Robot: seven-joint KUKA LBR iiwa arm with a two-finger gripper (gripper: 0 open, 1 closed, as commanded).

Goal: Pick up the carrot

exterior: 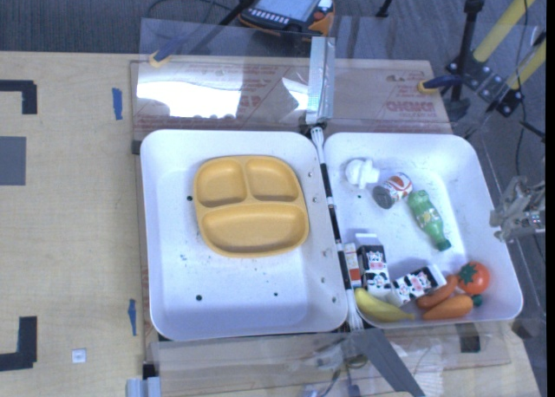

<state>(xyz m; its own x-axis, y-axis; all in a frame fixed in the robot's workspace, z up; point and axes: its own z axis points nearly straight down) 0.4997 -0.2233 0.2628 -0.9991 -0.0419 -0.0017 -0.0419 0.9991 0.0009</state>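
Camera view gives me a yellow divided plate (251, 205) in the left bin (165, 239). I see the carrot (447, 303) in the right bin's (468, 170) near corner, touching a tomato (473, 277), close to a banana (381, 307); I cannot tell how the fingers stand.

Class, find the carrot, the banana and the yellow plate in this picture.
carrot (448, 307): camera view, middle of its orange body.
banana (381, 308): camera view, middle of its curve.
plate (251, 229): camera view, floor of its large compartment.

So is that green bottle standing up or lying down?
Lying down. The green bottle rests on its side on the floor of the right bin, its length slanting toward the bin's near right corner.
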